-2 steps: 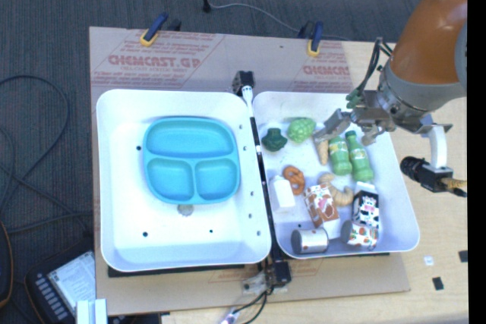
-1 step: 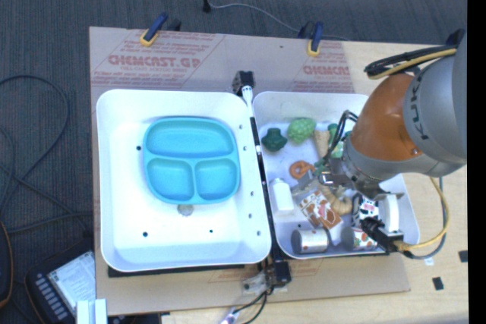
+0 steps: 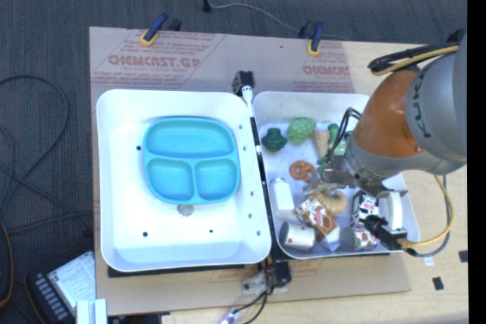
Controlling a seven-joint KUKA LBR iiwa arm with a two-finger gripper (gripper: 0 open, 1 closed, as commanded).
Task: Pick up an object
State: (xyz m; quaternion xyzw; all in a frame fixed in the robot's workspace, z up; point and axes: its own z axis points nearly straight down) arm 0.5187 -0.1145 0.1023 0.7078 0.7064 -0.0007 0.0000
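The right bin (image 3: 267, 163) holds several toy foods: a light green lump (image 3: 301, 130), a dark green piece (image 3: 274, 139), a cone (image 3: 322, 139), a brown pretzel (image 3: 301, 171), a white bottle (image 3: 282, 193), a red and white carton (image 3: 317, 215), a white cup (image 3: 299, 236) and a tan piece (image 3: 334, 202). My gripper (image 3: 332, 177) reaches down into the middle of this bin, just right of the pretzel and above the tan piece. The wrist hides its tips.
The left bin (image 3: 121, 163) bears a blue divided tray (image 3: 191, 160), with a small grey object (image 3: 184, 209) just below it. A strawberry-print can (image 3: 364, 233) stands in the right bin's lower right corner. The arm's orange band (image 3: 387, 121) overhangs that bin's right side.
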